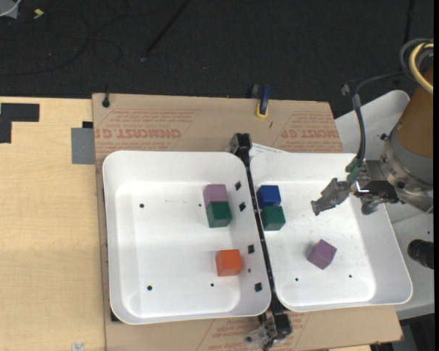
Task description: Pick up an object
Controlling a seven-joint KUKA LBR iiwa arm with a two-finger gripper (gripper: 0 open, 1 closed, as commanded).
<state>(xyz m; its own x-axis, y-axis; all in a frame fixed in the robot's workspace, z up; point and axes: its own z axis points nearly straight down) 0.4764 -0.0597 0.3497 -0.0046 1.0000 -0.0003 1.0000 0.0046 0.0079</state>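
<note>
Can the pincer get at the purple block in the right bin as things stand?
Probably yes. The pincer sits over the right bin, and the purple block lies alone on open floor just below it in the view. The blue block and green block sit off by the divider.

Three blocks (219, 214) in left bin (124, 269), three in right bin (384, 284).

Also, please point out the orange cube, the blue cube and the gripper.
orange cube (229, 262), camera view, front face.
blue cube (268, 195), camera view, top face.
gripper (326, 202), camera view, tip.
</note>
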